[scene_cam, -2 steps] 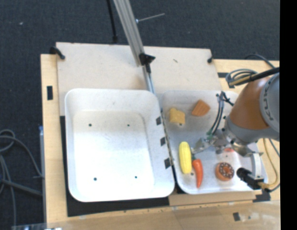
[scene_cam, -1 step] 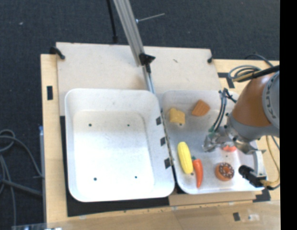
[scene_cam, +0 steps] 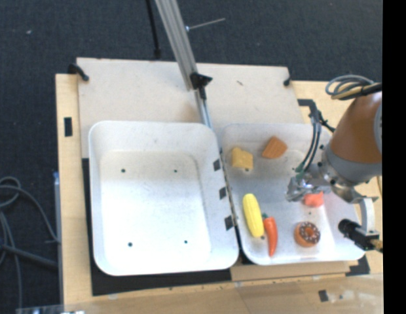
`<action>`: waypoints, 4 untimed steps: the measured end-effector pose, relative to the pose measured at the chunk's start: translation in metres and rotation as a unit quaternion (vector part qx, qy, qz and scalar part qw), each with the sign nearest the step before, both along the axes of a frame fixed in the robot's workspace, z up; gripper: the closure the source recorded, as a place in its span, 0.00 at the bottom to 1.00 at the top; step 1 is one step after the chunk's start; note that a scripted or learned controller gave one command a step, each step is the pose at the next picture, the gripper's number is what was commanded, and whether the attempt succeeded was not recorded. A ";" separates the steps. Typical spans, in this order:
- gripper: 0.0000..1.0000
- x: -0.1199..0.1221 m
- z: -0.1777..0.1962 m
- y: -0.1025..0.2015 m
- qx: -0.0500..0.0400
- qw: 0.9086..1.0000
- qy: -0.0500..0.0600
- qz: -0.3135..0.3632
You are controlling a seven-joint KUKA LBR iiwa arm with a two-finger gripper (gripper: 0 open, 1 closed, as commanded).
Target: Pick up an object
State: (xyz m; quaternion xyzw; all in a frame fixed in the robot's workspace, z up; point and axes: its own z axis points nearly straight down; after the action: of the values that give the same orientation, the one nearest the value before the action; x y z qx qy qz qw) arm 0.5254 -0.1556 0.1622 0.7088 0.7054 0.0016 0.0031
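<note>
The right bin (scene_cam: 281, 259) holds several toy foods. A yellow block (scene_cam: 241, 159) and an orange wedge (scene_cam: 274, 148) lie near its far side. A yellow corn cob (scene_cam: 253, 214) and an orange carrot (scene_cam: 271, 235) lie side by side near the front left. A round brown donut (scene_cam: 308, 233) sits at the front right. My gripper (scene_cam: 300, 190) hangs low over the right half of this bin, and a small salmon-pink piece (scene_cam: 313, 200) lies right beside it, partly hidden by the wrist.
The left bin (scene_cam: 98, 175) stands beside the right one, their rims touching. A slanted metal post (scene_cam: 180, 38) rises from behind the bins. The arm's orange band (scene_cam: 357, 133) looms over the right bin's right edge.
</note>
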 end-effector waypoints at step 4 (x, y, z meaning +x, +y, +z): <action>1.00 0.026 0.099 0.090 0.001 1.000 0.003 0.005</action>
State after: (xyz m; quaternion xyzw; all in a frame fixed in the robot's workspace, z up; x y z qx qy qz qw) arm 0.5511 -0.0653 0.2615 0.7050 0.7092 0.0006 0.0003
